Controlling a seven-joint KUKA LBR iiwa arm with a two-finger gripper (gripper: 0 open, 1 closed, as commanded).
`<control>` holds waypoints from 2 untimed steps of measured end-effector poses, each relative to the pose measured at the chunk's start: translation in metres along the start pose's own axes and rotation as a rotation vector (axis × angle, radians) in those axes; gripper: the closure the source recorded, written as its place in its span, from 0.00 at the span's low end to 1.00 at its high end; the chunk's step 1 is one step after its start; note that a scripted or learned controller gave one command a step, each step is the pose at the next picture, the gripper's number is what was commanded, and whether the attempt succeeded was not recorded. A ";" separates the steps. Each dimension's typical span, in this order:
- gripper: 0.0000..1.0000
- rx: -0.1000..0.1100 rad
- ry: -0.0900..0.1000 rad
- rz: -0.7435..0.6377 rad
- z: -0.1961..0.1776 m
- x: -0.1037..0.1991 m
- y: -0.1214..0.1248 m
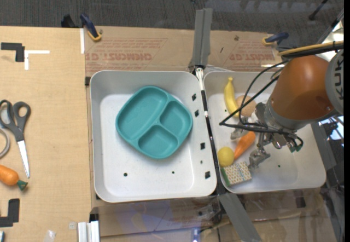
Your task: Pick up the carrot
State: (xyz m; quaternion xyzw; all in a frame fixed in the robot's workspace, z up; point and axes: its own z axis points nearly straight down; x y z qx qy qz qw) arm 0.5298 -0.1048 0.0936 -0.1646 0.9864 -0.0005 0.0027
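Note:
An orange carrot [244, 144] lies slanted in the right bin [306, 172], between a yellow lemon [225, 155] and a pale egg-shaped thing [247, 108]. My gripper [259, 154] hangs just right of the carrot's upper end, close over the bin floor, under the orange wrist band [301, 90]. From here I cannot see any part of the carrot inside the gripper. A second small carrot [9, 176] lies on the wooden bench at the far left.
A banana [231, 98] lies along the right bin's back left, and a speckled flat block [237, 172] sits at its front left. The left bin [104, 142] holds a teal divided plate [155, 121]. Scissors [17, 131] lie on the bench at left.

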 end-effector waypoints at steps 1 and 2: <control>1.00 0.001 -0.003 -0.002 -0.009 -0.002 0.000; 1.00 -0.001 0.001 0.025 -0.099 -0.025 0.070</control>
